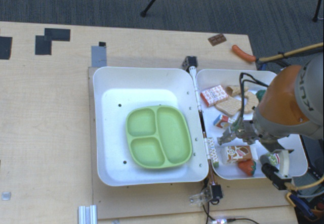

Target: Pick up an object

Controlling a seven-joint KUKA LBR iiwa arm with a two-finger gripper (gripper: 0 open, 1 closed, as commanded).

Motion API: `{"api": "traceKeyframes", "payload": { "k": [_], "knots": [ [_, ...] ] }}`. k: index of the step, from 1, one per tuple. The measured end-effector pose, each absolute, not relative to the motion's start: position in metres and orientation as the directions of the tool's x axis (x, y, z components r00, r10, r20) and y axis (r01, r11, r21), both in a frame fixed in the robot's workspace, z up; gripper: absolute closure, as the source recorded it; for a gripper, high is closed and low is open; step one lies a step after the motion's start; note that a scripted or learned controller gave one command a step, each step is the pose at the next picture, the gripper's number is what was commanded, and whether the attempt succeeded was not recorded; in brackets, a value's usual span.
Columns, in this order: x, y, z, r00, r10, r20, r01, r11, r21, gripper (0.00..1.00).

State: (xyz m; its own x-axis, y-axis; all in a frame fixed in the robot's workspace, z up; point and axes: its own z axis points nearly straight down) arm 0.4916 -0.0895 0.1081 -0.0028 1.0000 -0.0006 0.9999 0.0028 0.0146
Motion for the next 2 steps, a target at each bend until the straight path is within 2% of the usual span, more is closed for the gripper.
{"api": "traceKeyframes", "payload": {
  "k": [1,2],
  "knots": [
    [0.4927,-0.0888,0.1184,-0.005,1.000,0.000,1.000,0.005,0.017,1.00],
    [0.4927,-0.0888,0.1184,-0.004,1.000,0.000,1.000,0.004,0.017,0.00]
  ]
}}
